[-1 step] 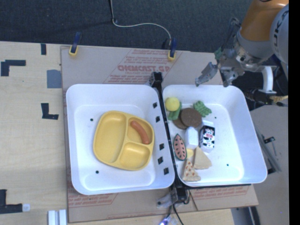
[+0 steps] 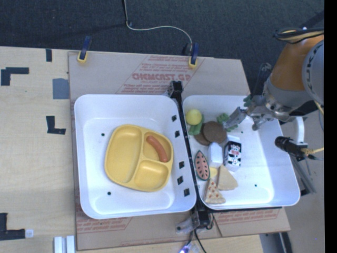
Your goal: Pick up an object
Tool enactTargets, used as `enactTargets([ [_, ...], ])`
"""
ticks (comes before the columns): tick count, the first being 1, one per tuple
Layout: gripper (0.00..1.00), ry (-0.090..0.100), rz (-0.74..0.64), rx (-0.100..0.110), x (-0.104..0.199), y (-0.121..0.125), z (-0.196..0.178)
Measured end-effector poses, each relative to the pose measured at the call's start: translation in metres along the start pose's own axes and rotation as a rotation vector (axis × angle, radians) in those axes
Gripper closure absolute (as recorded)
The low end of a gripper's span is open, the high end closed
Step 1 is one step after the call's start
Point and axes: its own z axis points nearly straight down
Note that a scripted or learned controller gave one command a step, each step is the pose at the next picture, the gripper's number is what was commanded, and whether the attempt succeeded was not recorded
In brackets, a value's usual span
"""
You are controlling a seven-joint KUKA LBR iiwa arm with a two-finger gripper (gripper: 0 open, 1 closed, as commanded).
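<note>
The right bin [image 2: 274,191] holds several toy foods. Near its left wall lie a yellow ball [image 2: 194,116] and a brown round piece [image 2: 214,132]. Below them are a watermelon slice [image 2: 201,165], a white block [image 2: 215,153], a black-and-white toy [image 2: 233,155], a pale wedge [image 2: 227,180] and a pizza slice [image 2: 213,192]. My gripper [image 2: 235,118] hangs low over the bin's upper middle, reaching in from the right. Its tip is right beside a small green piece [image 2: 224,118], which it partly hides. Whether it touches the piece is unclear.
In the left bin [image 2: 87,157] lies a yellow divided plate [image 2: 131,159] with a sausage [image 2: 159,147] in its upper right section. A black divider [image 2: 181,141] runs between the bins. The arm's body [image 2: 295,73] stands over the right bin's far right corner.
</note>
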Motion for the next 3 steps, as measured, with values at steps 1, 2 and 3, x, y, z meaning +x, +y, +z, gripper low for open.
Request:
enactTargets([
  [1, 0.00, -0.001, -0.004, -0.007, 0.011, -0.025, 0.085],
  [2, 1.00, -0.002, -0.005, -0.010, 0.011, -0.023, 0.071],
  [3, 1.00, -0.002, -0.010, -0.019, 0.059, -0.001, -0.064],
])
